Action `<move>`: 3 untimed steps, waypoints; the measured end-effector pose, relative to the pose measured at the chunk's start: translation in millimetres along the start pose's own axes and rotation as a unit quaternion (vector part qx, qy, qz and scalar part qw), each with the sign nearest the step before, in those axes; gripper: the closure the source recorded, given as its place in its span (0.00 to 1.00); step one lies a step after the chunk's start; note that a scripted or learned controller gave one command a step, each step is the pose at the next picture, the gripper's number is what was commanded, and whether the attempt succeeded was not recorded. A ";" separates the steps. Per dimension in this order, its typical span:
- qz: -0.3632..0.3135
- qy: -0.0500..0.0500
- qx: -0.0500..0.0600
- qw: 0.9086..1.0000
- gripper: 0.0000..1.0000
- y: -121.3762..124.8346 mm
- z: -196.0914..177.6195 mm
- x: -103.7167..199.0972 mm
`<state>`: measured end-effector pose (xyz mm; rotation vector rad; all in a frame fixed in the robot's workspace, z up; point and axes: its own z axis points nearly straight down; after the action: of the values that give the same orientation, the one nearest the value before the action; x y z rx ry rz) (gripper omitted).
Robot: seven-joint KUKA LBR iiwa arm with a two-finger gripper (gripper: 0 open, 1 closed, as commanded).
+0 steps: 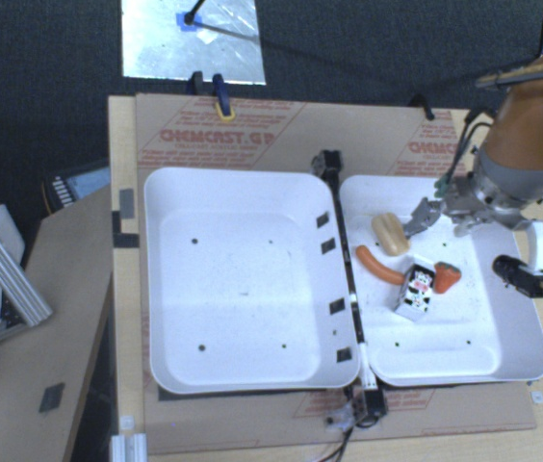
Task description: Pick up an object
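**A:** Objects for picking all sit in the right-hand shallow white bin (517, 359): a tan, rounded bread-roll-shaped piece (390, 233), a long orange carrot-like piece (379, 265), a small white-and-black printed box (414, 292) and a little red-orange piece (448, 277) just beside that box.

**B:** Why are they bunched like that?

**A:** My guess is they were simply dropped in; the carrot runs under the roll's near end and up to the box, so the three crowd together near the bin's middle. The left-hand white bin (166, 195) sits alongside, probably as the drop-off side.

**B:** And the pincer?

**A:** The grey metal pincer (424, 216) hangs over the far part of the right bin, just beside the roll, tilted toward it. I see nothing between its fingers, and whether they are spread or closed I cannot tell from this slant.

**B:** So the roll is the likely target?

**A:** I would judge so, being nearest. Both bins rest on a brown printed cardboard sheet (252, 128) over the surface, likely to keep them level.
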<state>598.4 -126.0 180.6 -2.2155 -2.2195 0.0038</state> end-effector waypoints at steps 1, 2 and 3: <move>0.002 0.001 0.002 1.000 0.00 -89.0 63.9 1.6; -0.001 -0.003 -0.006 1.000 0.00 -28.7 12.3 -42.1; -0.002 -0.002 -0.011 1.000 0.00 -36.1 71.5 -36.9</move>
<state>562.0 -162.9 109.3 -2.2256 -2.2366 -0.0170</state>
